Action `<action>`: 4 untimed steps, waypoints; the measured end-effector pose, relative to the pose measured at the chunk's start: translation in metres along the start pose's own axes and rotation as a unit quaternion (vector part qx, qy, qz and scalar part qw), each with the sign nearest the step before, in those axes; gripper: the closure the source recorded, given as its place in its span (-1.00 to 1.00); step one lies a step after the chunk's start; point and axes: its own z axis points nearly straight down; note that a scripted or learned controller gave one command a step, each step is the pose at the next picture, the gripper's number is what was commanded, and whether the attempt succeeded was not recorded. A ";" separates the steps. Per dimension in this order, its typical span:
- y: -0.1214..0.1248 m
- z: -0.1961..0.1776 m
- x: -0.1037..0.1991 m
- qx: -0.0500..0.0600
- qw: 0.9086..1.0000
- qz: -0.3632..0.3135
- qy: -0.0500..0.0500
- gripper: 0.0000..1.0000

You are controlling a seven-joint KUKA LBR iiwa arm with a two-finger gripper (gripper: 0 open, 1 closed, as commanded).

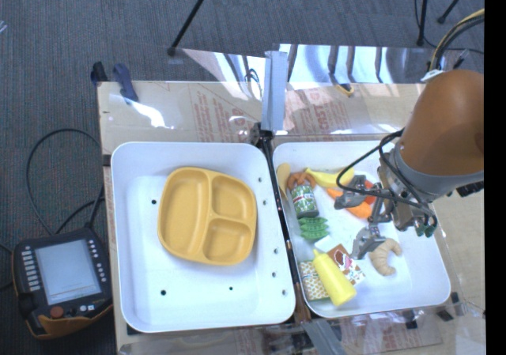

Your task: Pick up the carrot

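The carrot (361, 207), a small orange piece, lies in the right bin (427, 286) near its middle, partly covered by the gripper. My gripper (357, 219) hangs low over it, at the end of the arm's orange-brown wrist (447, 120). It is open. One finger (349, 191) sits at the carrot's far-left side and the other finger (367, 243) is nearer the front, apart from the carrot. The carrot lies close to the far finger, in the gap's upper part. Whether the fingers touch the carrot is unclear.
Around the carrot lie a yellow banana (324, 178), a small green-labelled jar (304, 202), a green leafy piece (313, 227), a yellow mustard bottle (334, 277), a brown packet (345, 258) and a tan croissant (387, 255). The left bin (134, 290) holds a yellow divided plate (208, 216).
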 end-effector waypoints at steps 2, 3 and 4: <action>-0.038 0.123 -0.089 0.003 0.996 -0.087 -0.010 -1.00; -0.036 0.114 -0.091 0.003 0.996 -0.089 -0.012 1.00; -0.113 0.051 -0.065 0.001 1.000 0.014 -0.004 1.00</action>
